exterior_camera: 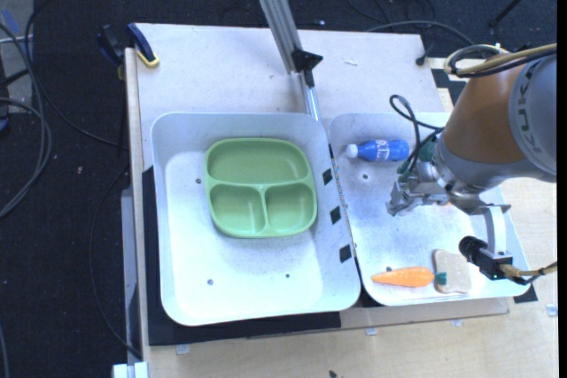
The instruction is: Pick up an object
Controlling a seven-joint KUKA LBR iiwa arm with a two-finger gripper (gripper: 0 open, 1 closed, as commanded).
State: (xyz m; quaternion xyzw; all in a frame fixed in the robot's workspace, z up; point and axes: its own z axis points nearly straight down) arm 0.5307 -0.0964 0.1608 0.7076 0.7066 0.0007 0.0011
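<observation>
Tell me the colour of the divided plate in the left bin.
Pale green; the divided plate shows clearly in the camera view.

We find the divided plate in the left bin, while in the right bin the bottle lies at the back and the carrot at the front with the sponge just to its right.

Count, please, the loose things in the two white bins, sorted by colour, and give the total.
Green: 1, the divided plate in the left bin.
Blue: 1, the bottle in the right bin.
Orange: 1, the carrot in the right bin.
Tan: 1, the small block beside the carrot.
Total: 4
</observation>
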